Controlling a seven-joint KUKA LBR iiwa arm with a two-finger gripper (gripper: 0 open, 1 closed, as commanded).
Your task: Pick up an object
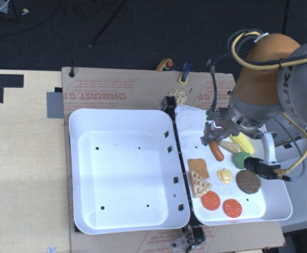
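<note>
One sausage [216, 151] lies just beneath gripper [212, 135].

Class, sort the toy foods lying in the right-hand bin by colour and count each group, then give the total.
Red or orange-red: 3
Yellow: 2
Tan: 2
Brown: 1
Green: 1
Total: 9
</note>
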